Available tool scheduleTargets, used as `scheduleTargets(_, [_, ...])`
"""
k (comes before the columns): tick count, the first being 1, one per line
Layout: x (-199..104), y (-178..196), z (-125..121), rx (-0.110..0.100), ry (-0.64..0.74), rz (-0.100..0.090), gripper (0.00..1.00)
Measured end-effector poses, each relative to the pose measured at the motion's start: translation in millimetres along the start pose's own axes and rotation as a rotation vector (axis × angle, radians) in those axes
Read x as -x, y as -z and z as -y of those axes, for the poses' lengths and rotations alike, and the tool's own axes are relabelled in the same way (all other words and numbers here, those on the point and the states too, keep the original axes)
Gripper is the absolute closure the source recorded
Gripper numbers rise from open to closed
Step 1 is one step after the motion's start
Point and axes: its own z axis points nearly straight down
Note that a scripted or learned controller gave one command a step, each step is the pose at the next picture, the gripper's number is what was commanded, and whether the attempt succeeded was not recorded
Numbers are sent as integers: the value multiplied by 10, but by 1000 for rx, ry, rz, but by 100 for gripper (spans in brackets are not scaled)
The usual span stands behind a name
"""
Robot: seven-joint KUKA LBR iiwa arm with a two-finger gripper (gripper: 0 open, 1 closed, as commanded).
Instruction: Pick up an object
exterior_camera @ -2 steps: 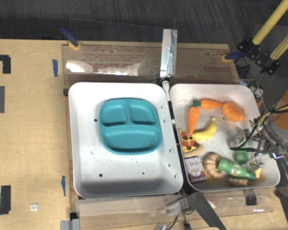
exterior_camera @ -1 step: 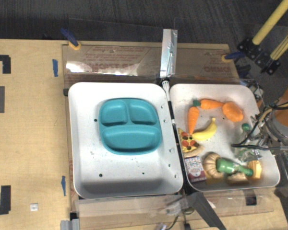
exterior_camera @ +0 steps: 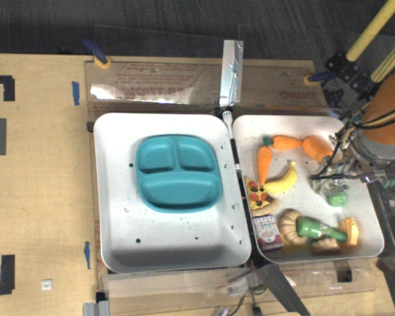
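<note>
The right bin (exterior_camera: 372, 239) holds several toy foods. Two orange carrots (exterior_camera: 288, 142) (exterior_camera: 263, 163) lie at its back left, with a yellow banana (exterior_camera: 283, 179) beside them. An orange piece (exterior_camera: 316, 147) sits further right. A pizza slice (exterior_camera: 257, 193) and a small carton (exterior_camera: 266, 232) lie along the left wall. Near the front are a tan bread piece (exterior_camera: 289, 224) and a green bottle (exterior_camera: 316, 230). My gripper (exterior_camera: 334, 171) hangs low at the bin's right side, just above a small green and clear item (exterior_camera: 337, 196). The wrist hides how the jaws stand.
The left bin (exterior_camera: 112, 176) bears a teal divided plate (exterior_camera: 178, 172). A silver taped divider (exterior_camera: 232, 71) stands behind the seam between the bins. Yellow poles (exterior_camera: 376, 22) and black clamps (exterior_camera: 347, 71) crowd the back right corner, close to the arm's orange band (exterior_camera: 390, 108).
</note>
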Motion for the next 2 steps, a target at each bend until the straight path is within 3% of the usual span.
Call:
scheduleTargets(1, [863, -21, 219, 2, -127, -1, 100])
scheduleTargets(2, [784, -25, 254, 10, -131, -27, 0])
